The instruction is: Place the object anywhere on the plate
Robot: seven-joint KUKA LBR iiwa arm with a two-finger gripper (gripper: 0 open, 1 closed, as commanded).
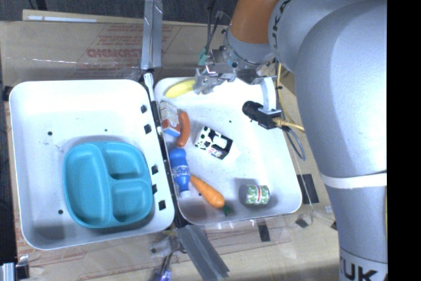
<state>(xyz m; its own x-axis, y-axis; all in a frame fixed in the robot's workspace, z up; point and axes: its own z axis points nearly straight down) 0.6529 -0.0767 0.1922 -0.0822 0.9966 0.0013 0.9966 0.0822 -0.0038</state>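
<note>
blue plate (pixel 105 185), orange carrot (pixel 208 192), possibly yellow banana (pixel 179 88)

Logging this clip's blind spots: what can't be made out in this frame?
- Gripper: small, tangled in cables; finger state unreadable.
- Yellow object: partly hidden beneath the gripper.
- Can: label too small.
- Black-and-white item: identity unclear.
- Right bin: far side covered by the arm.

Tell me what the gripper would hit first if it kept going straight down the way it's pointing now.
Probably the yellow banana. The gripper points down at the far end of the right bin, just right of the banana. Depth is unclear from this slant, so it might meet the bin floor beside it instead.
</note>
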